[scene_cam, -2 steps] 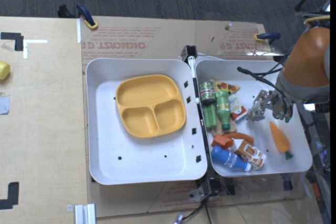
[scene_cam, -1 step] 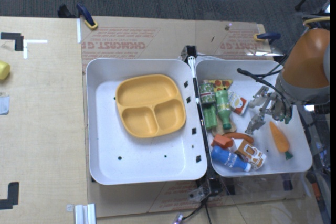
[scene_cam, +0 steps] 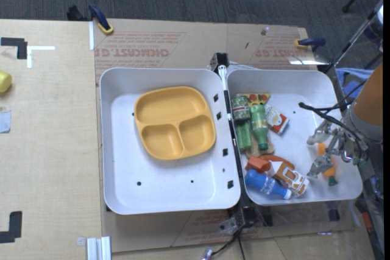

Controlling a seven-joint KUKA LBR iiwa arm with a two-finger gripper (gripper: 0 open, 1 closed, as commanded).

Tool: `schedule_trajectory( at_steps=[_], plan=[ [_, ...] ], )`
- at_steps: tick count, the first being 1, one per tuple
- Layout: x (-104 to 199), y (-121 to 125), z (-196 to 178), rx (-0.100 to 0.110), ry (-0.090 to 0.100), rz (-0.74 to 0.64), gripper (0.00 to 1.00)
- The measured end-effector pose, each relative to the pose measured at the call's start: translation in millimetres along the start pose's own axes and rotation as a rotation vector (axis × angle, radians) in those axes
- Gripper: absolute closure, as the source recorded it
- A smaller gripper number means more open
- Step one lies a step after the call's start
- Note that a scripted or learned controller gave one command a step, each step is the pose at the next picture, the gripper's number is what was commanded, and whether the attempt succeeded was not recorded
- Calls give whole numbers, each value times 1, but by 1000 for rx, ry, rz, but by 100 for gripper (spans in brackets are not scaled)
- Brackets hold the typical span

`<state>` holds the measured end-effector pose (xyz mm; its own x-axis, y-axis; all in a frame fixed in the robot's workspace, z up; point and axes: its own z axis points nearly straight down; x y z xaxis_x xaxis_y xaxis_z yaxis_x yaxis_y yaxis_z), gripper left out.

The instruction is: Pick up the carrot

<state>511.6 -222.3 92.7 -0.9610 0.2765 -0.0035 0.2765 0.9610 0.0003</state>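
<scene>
- Two white bins, side by side on the bench, inner rims touching at centre; left bin (scene_cam: 116,149), right bin (scene_cam: 292,79).
- Left bin: one yellow divided plate (scene_cam: 175,122) toward its upper middle; bare floor along its lower and left edges.
- Right bin: items crowd its left half; upper right floor is open.
- Green bottles (scene_cam: 251,125), two, beside the inner rim.
- Blue bottle (scene_cam: 267,185) at the lower left, orange-and-white packet (scene_cam: 286,175) just beside it.
- Gripper (scene_cam: 326,160) low at the right wall, arm entering from the right.
- Carrot (scene_cam: 330,178): small orange piece at the fingertips; whether the claw is clenched on it cannot be told.
</scene>
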Motion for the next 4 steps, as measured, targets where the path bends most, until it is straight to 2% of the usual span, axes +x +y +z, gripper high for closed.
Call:
schedule_trajectory(
  at_steps=[1, 2, 3, 4],
  plan=[
    [-3, 1, -10, 1, -6, -4, 100],
    [35, 74, -44, -1, 1, 50, 100],
    [16, 0, 0, 0, 0, -62, 100],
    [4, -1, -43, 1, -3, 350, 100]
  ],
)
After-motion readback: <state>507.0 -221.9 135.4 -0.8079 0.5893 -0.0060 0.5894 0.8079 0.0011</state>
